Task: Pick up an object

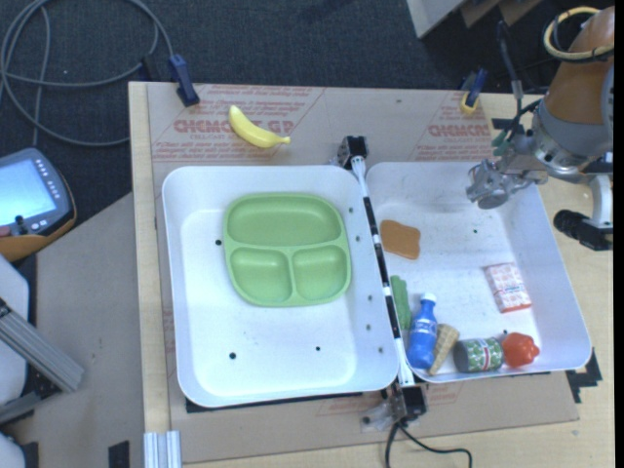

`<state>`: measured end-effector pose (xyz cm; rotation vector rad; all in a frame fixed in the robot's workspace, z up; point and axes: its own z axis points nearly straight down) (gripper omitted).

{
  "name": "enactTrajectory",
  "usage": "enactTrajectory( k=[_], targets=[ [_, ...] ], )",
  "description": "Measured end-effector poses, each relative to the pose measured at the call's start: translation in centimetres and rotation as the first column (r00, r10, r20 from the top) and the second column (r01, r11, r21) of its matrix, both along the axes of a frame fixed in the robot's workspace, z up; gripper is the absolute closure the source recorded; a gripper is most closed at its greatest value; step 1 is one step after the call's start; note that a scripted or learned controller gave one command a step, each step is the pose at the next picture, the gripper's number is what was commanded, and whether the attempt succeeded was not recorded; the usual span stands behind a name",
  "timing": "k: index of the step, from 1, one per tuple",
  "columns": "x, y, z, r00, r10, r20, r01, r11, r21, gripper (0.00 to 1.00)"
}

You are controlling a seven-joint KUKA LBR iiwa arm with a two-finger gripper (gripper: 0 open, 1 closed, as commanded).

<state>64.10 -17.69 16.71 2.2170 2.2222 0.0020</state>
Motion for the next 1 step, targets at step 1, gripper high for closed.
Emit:
enactTrajectory(
  k=[1],
  targets=[
    [0.82,8.16,2.02,1.000,0.000,-0.001,0.000,1.000,0.001,1.00]
  ],
)
